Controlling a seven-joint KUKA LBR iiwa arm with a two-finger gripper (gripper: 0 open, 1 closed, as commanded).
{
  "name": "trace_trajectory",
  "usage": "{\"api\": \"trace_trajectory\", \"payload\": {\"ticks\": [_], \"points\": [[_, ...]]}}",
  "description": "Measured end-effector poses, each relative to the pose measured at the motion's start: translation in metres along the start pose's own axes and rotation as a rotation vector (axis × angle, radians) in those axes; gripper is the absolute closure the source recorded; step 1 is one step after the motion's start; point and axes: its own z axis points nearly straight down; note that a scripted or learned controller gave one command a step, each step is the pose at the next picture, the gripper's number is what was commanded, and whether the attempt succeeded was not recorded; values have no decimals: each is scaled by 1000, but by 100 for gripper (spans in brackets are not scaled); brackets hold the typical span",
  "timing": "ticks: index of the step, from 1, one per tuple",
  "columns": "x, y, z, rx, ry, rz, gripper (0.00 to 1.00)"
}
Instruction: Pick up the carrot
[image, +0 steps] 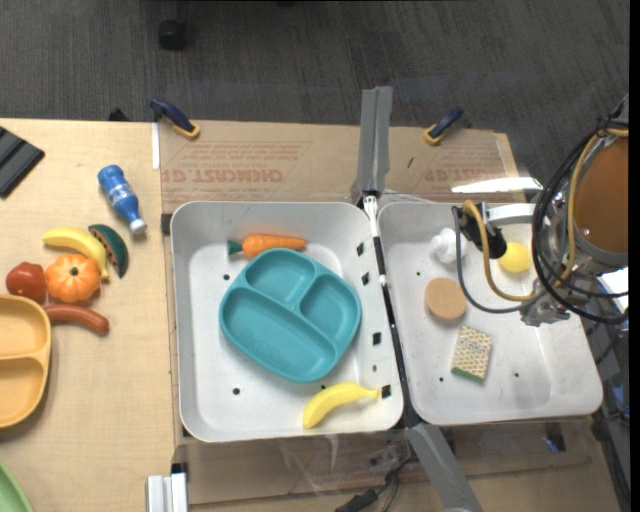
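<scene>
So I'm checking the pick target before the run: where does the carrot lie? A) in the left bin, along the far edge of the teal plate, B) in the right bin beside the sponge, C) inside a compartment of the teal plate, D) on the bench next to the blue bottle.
A: the carrot lies on the floor of the left bin, just beyond the far rim of the teal plate.

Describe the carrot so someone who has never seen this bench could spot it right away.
Look in the left bin, along its far wall. The carrot lies there on its side, just behind the teal plate. It is the bin's one orange thing, with a green stub end; the banana at the near wall is yellow.
</scene>
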Motion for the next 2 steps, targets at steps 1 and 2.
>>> {"api": "trace_trajectory", "payload": {"ticks": [1,2], "points": [[-19,61,-75,2,6,87,100],[-21,61,-30,1,2,11,100]]}}
